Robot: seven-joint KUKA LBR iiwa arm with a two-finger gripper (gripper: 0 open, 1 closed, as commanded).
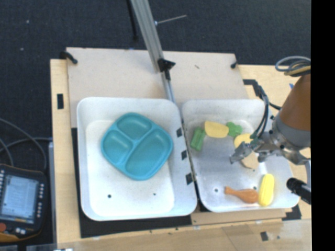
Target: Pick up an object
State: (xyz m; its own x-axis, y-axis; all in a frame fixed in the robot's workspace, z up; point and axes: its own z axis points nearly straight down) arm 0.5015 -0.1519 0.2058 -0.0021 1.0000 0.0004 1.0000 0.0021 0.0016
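Over right bin (220,111), gripper (245,157) hangs low, fingers parted, nothing between them as far as blur allows. Toys scattered loose for grasp tries: yellow piece (215,129) touching green piece (234,129) near far wall, green block (198,139) by divider, corn (266,189) beside orange carrot (243,194) near front. Nearest target likely small yellow bit (242,139) just beside fingers. Left bin (94,203) holds blue plate (137,146). No readable labels or writing.

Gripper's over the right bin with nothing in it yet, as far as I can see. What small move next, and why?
Probably lower straight down: the gripper hangs over bare floor of the right bin, beside the small yellow piece, gripping nothing. If that piece is the target, nudge toward it first.
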